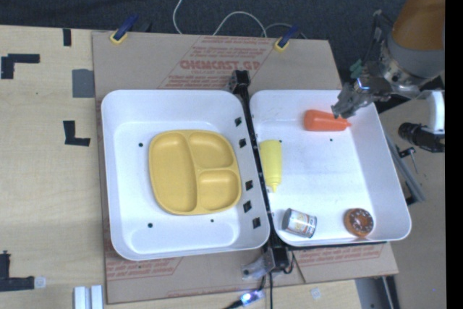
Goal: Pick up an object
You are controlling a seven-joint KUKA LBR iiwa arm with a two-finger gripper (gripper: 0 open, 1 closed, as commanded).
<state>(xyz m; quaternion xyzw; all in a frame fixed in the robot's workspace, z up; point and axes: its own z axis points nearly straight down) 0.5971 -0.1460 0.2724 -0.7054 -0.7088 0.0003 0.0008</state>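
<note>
A toy carrot is seen lying on its side near the far wall of the right bin, its thicker end toward the gripper. It is judged to be light, rigid and smooth, probably hollow plastic, so it may roll or slide away if pinched off-centre; a hold across the thick middle of its body, fingers set square to its length, is judged safest. The tapered end offers less to hold.

The arm is reached in from the right and bent down over the bin's far right corner, the gripper brought low to the carrot's right end, touching it or just beside it. Whether the carrot is pinched cannot be told, since the tip is small and dark here.

Elsewhere in the bin lie a banana, a can and a doughnut. A yellow tray sits in the left bin.
</note>
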